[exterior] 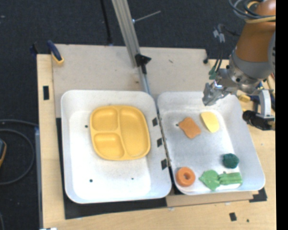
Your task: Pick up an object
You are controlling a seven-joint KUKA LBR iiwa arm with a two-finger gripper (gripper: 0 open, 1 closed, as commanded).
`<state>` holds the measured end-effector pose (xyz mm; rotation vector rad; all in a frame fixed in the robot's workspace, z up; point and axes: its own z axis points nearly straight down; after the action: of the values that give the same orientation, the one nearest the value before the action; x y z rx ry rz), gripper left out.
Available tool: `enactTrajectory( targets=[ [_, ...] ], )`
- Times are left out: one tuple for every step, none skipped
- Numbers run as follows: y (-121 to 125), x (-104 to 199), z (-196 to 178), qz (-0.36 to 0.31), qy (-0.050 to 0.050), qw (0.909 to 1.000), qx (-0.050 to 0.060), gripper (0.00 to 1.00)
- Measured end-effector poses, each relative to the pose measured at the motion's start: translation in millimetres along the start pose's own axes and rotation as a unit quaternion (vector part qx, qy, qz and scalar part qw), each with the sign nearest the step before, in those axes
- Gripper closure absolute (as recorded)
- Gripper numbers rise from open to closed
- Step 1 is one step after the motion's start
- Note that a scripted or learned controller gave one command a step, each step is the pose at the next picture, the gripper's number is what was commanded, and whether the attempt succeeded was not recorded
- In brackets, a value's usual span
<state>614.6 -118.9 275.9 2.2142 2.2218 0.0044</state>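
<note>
While nothing looks lifted yet, the whole pick seems left to do: on the worktop (182, 61) the left bin (77, 176) holds a yellow divided plate (120, 132), and the right bin (240, 143) holds every candidate — green toy (221, 179), orange ring (185, 176), brown piece (189, 127), yellow piece (210, 121), dark green ball (230, 160). The pincer (212, 94) hangs over the bin's far edge — open or closed, I cannot tell, too small and blurred.

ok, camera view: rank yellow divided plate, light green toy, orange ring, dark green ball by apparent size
1. yellow divided plate
2. light green toy
3. orange ring
4. dark green ball
The ring and ball look close in size, so their order is unsure.
</note>
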Motion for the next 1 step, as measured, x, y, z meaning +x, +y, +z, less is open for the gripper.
enactTrajectory(
  targets=[
    [7.1, 51.1, 3.8, -0.001, 0.001, 1.0000, 0.002, 1.00]
  ],
)
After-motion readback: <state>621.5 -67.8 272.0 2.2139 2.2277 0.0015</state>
